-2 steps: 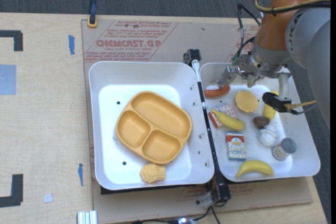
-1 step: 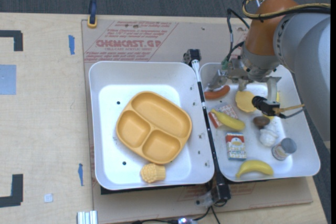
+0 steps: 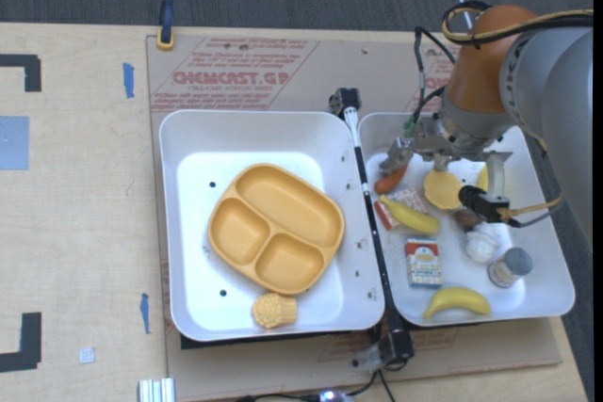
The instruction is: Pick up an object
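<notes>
My gripper (image 3: 421,155) hangs low over the back left part of the right bin (image 3: 551,282), under the orange band of the arm (image 3: 490,52). Just left of it lies an orange carrot-like piece (image 3: 390,176). Directly in front of it sits a round yellow piece (image 3: 440,190). Further forward lie a yellow banana (image 3: 411,217), a small red and white box (image 3: 424,262) and a second banana (image 3: 457,301). At the bin's right side are a white lump (image 3: 480,245), a small brown piece (image 3: 466,220) and a grey can (image 3: 509,266). I see nothing held.
The left bin (image 3: 179,202) bears a yellow divided plate (image 3: 275,227) and a yellow corn cob toy (image 3: 274,309) at its front. A black rail (image 3: 363,174) runs between the two bins. A black cable loops from the arm over the right bin.
</notes>
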You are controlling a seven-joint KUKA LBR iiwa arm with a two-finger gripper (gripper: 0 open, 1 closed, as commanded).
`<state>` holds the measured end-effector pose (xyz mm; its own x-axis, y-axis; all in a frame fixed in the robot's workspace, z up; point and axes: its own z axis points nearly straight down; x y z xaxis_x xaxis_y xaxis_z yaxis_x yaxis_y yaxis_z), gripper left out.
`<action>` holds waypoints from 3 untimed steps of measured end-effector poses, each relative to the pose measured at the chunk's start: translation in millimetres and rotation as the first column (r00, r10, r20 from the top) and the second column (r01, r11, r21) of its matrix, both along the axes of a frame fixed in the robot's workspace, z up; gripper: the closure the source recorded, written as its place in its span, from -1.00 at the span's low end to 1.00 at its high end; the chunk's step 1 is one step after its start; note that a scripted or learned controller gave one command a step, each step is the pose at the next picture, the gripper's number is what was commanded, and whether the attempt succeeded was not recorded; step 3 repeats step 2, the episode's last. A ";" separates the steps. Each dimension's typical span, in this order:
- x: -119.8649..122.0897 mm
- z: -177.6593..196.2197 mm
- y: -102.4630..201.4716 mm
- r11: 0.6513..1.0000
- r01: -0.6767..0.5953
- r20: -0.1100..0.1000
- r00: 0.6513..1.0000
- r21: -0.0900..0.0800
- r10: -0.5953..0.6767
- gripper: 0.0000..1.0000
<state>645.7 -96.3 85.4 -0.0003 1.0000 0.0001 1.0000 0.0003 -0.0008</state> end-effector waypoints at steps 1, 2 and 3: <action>1.4 11.6 -0.6 1.000 0.001 0.004 1.000 -0.001 -0.001 1.00; -103.4 99.5 38.0 1.000 0.000 -0.001 1.000 0.001 0.000 1.00; -103.4 99.5 38.0 1.000 0.000 -0.001 1.000 0.001 0.000 1.00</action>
